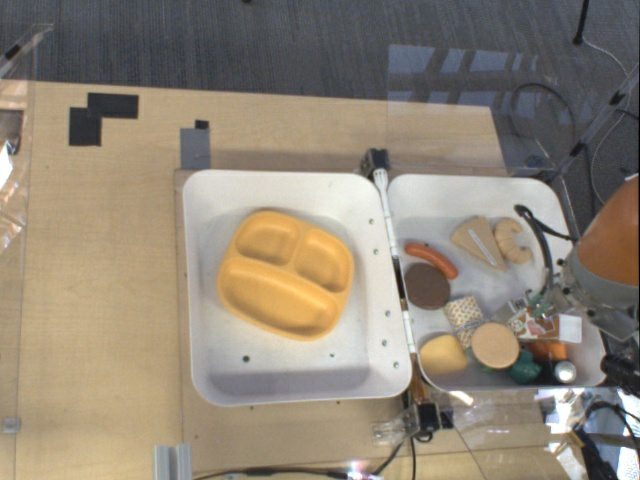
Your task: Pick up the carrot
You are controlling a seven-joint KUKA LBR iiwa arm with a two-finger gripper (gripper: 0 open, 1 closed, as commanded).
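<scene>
Orange toy carrot [549, 349], judged light, stiff and slick, is best taken across its middle. The end effector [543, 315] opening cannot be told

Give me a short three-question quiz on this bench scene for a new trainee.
1. True or false: the yellow divided plate lies in the view's left bin.
2. Multiple choice: the brown disc lies closest to A) the red sausage, B) the yellow divided plate, C) a blue cup.
3. Fill in: the arm reaches over the view's ____ bin.
Key: 1 true; 2 A; 3 right.
</scene>
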